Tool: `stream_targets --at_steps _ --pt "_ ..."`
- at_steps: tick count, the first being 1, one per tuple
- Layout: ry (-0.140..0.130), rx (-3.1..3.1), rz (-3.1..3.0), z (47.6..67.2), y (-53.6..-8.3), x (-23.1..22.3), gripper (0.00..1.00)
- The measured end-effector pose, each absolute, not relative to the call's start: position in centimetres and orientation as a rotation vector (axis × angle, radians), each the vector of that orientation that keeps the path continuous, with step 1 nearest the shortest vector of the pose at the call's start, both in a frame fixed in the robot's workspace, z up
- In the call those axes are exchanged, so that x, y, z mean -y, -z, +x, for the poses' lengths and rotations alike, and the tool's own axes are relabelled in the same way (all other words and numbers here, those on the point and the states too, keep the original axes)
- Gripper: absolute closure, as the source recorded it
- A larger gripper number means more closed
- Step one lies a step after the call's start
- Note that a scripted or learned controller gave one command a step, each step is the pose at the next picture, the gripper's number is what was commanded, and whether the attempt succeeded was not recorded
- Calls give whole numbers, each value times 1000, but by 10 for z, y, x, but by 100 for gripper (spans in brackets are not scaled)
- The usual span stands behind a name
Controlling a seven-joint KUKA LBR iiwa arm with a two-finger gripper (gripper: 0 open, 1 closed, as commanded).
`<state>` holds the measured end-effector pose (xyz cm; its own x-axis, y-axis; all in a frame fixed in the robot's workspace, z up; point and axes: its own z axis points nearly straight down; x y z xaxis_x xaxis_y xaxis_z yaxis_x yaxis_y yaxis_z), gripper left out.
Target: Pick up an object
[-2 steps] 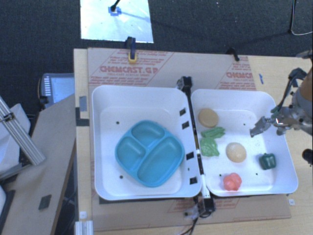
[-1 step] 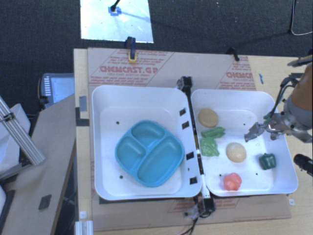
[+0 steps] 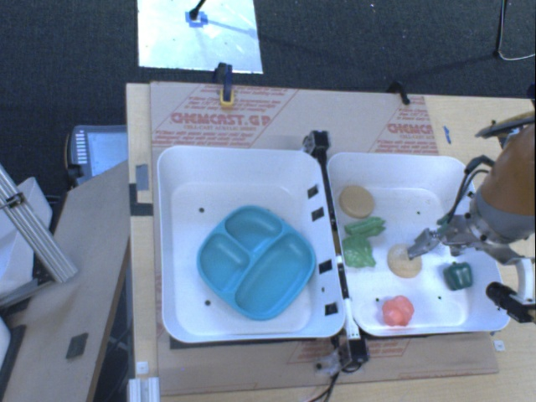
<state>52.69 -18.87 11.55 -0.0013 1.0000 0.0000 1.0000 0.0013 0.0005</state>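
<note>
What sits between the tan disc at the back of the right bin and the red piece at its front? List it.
In the camera view, the green leafy toy lies between the tan disc and the red piece, slightly left of that line, with bare white bin floor around it.

Light falls evenly from overhead, bright and cool, with a bluish cast. The two white bins (image 3: 251, 174) come close to washing out, and the shiny sheet (image 3: 199, 23) on the dark floor glares pale. Shadows are soft and short, hugging the bin walls. The picture is slightly soft and grainy throughout, and the arm (image 3: 511, 191) at the right edge blurs.
</note>
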Motion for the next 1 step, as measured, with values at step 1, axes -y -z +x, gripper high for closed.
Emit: stream_targets --at_steps 1 --pt "-11 -2217 2216 532 -90 189 0"
